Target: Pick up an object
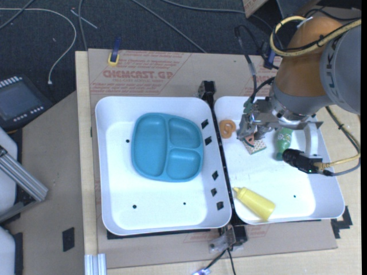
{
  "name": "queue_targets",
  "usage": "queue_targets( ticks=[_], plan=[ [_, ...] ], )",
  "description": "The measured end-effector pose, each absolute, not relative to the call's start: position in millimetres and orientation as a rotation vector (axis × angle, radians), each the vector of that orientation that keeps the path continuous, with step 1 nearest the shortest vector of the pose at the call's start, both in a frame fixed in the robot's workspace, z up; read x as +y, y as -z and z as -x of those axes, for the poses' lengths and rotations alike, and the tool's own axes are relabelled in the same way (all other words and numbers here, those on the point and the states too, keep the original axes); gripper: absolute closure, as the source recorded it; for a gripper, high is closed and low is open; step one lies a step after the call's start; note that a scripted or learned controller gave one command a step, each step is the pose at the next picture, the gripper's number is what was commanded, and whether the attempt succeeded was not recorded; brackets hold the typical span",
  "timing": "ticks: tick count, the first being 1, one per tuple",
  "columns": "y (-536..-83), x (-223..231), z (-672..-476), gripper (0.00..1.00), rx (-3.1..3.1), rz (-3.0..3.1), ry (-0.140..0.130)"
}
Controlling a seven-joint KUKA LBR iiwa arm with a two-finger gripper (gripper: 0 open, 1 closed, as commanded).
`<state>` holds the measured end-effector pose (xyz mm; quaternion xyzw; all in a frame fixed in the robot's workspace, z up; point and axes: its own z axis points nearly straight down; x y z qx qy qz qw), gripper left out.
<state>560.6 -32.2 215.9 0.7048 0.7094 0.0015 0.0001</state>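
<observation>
The pincer (251,135) hangs low in the upper left part of the right bin (324,208), pointing down at the bin floor. The wrist and the metal parts above cover it, so we cannot tell if it is open or closed, and we see nothing held in it.

The nearest thing is a small speckled piece (257,146). It lies just beside the tip of the pincer, a little toward the lower right of the frame, and it seems to touch the tip or almost touch it. We judge that this piece is the thing to pick. It is too small for us to see a long axis, so the turn of the wrist matters less than the position: the pincer should move slightly toward the lower right to stand over the piece.

To the left of the pincer, near the wall between the two bins, lies an orange ring (227,128), flat on the floor. To the right of it lies a green thing (282,143), partly under the arm. A yellow bottle (256,203) lies well apart at the lower edge of the same bin, its long axis running from upper left to lower right.

The left bin (114,182) holds a blue plate (167,146) with three compartments, far from the pincer.
</observation>
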Motion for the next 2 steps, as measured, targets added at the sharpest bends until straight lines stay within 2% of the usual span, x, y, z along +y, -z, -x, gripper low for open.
queue_targets(
  ticks=[1, 2],
  plan=[
    [-212.2, 24.1, -556.0, 1.00, 2.231, -2.218, -0.001],
    [-225.2, 82.4, -568.7, 1.00, 2.228, -2.215, -0.005]
  ],
)
